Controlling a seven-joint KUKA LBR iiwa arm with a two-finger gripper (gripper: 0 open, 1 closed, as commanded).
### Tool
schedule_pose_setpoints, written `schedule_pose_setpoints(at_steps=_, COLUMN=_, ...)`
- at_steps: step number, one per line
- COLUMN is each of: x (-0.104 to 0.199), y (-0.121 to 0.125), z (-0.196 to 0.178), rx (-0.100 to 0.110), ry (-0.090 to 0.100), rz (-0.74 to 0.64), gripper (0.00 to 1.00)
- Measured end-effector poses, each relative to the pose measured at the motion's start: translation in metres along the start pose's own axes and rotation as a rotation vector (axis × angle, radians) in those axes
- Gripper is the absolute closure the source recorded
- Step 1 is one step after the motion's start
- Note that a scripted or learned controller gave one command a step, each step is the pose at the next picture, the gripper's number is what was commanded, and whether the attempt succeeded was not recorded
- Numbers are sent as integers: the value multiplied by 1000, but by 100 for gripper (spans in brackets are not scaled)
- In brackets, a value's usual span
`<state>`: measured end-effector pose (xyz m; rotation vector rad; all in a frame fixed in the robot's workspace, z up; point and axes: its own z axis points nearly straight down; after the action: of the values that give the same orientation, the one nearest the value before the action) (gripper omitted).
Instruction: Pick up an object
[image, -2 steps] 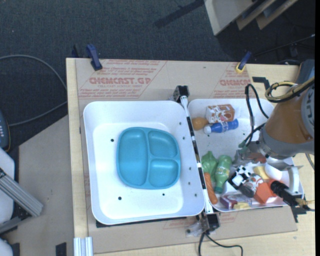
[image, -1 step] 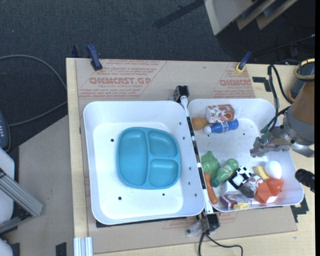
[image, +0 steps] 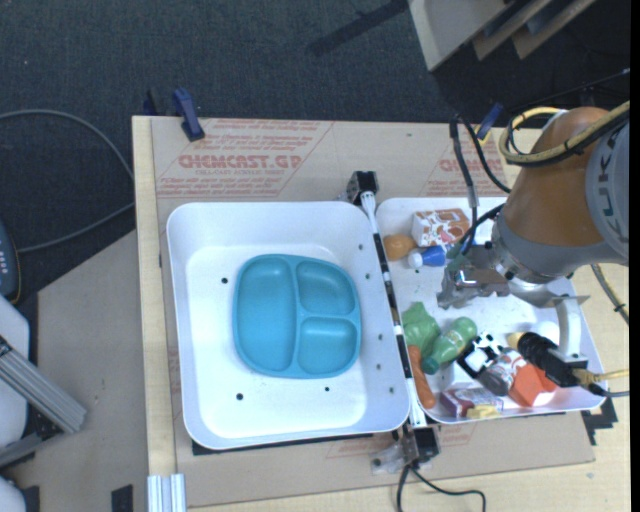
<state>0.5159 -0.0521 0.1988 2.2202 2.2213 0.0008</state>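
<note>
- Green toys (image: 437, 336) lie near the right bin's (image: 590, 398) left edge, among crowded clutter.
- Gripper (image: 462, 283) hovers just above them; its grasp cannot be told.
- Blue plate (image: 296, 315) fills the left bin (image: 200, 250).

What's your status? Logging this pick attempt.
Gripper low over right bin, grasp unclear. Green toys just below. Blue plate alone in left bin.

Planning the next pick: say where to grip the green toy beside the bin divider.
Grip the green toy across its narrower middle, coming straight down from above. It lies flat and lumpy among clutter, with the divider close on one side, so side approaches look blocked.
</note>
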Motion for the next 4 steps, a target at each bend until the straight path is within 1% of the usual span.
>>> schedule_pose_setpoints(at_steps=1, x=0, y=0, z=0, rx=1, ry=0, rz=0, gripper=0)
schedule_pose_setpoints(at_steps=2, x=-61, y=-14, z=94, rx=2, ry=-1, rz=2, gripper=0)
schedule_pose_setpoints(at_steps=3, x=-129, y=3, z=114, rx=0, ry=1, rz=0, gripper=0)
schedule_pose_setpoints(at_steps=4, x=-77, y=-34, z=113, rx=-10, ry=-2, rz=0, gripper=0)
